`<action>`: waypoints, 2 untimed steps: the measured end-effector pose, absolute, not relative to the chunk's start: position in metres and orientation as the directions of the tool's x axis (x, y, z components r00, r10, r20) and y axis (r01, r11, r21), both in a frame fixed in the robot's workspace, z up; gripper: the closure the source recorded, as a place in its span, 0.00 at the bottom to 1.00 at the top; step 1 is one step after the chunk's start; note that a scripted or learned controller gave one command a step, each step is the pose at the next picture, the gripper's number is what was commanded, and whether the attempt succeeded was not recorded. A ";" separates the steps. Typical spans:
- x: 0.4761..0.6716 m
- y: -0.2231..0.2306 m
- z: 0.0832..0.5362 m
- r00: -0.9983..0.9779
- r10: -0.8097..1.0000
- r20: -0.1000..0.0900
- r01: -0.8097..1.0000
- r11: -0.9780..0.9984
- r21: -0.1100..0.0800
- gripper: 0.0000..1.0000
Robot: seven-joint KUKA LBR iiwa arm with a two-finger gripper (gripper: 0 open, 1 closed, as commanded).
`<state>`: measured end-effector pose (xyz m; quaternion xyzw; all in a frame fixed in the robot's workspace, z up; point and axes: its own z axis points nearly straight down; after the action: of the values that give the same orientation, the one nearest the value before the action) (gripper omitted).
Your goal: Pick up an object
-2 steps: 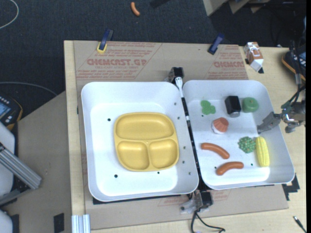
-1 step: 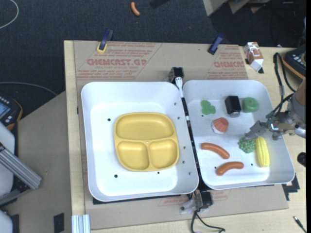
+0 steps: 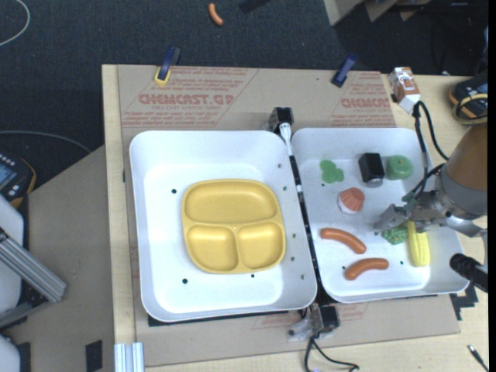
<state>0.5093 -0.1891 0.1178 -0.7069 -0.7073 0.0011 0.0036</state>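
1 camera hangs fixed above the tan cardboard-covered tabletop (image 3: pixel 232 91), looking down at a slant from mid height, taking in the 2 shallow white plastic bins (image 3: pixel 155 208) side by side and dark carpeted floor (image 3: pixel 93 22) beyond.

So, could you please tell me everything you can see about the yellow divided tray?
The yellow divided tray looks like moulded plastic, a rounded rectangle with three compartments: one wide section along the far side and two smaller ones nearer the camera. It lies flat and upright, roughly centred on the floor of the left white bin. It touches nothing but the bin's floor.
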 end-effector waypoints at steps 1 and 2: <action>0.512 -0.184 0.085 -0.005 1.000 0.010 1.000 0.005 -0.001 0.00; 0.511 -0.187 0.095 -0.002 1.000 0.002 1.000 0.002 0.001 1.00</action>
<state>0.5106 -0.1871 0.0954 -0.7065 -0.7077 -0.0010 0.0006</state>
